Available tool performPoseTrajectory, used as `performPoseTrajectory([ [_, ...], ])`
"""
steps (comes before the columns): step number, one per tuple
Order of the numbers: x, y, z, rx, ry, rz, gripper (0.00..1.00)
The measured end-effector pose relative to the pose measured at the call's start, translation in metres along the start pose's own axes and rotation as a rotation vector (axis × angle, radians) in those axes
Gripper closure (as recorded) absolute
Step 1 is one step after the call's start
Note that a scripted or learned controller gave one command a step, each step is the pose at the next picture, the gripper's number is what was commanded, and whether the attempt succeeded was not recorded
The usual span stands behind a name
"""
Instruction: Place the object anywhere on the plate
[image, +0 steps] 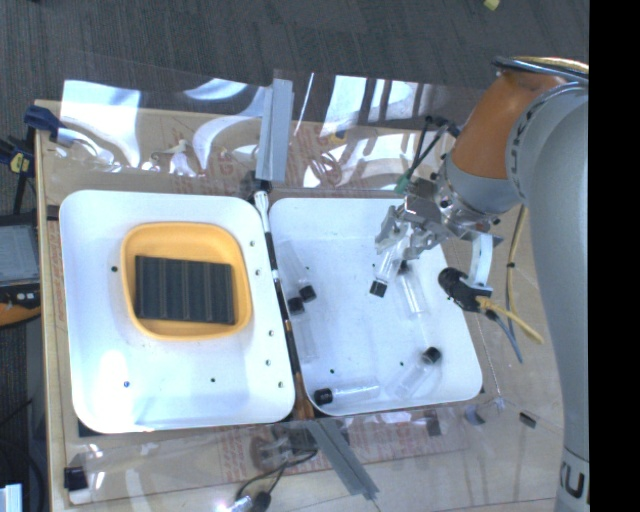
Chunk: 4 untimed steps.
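My gripper (398, 246) hangs over the upper middle of the right bin (455, 385), shut on the top end of a clear tube (386, 266). The tube slants down and to the left, and its black cap (378, 289) is at the low end. The yellow plate (186, 243), with a dark ridged centre, lies in the left bin (90, 380), well to the left of the gripper. Nothing rests on the plate.
More clear tubes with black caps lie in the right bin: one just right of the held tube (411, 296), one at the left wall (301, 296), one at the front right (418, 370), one along the front edge (345, 394). A raised divider (278, 300) separates the bins.
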<state>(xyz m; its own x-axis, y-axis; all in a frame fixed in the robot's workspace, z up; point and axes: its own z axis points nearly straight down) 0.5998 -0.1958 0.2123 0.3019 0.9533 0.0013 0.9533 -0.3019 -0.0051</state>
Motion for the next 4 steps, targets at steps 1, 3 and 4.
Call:
performPoseTrajectory([
  [1, 0.031, -0.076, 0.024, 0.001, -0.001, -0.097, 1.00],
  [3, 0.088, -0.158, 0.016, 0.001, -0.001, -0.291, 1.00],
  [4, 0.126, -0.128, 0.022, -0.001, -0.002, -0.348, 1.00],
])
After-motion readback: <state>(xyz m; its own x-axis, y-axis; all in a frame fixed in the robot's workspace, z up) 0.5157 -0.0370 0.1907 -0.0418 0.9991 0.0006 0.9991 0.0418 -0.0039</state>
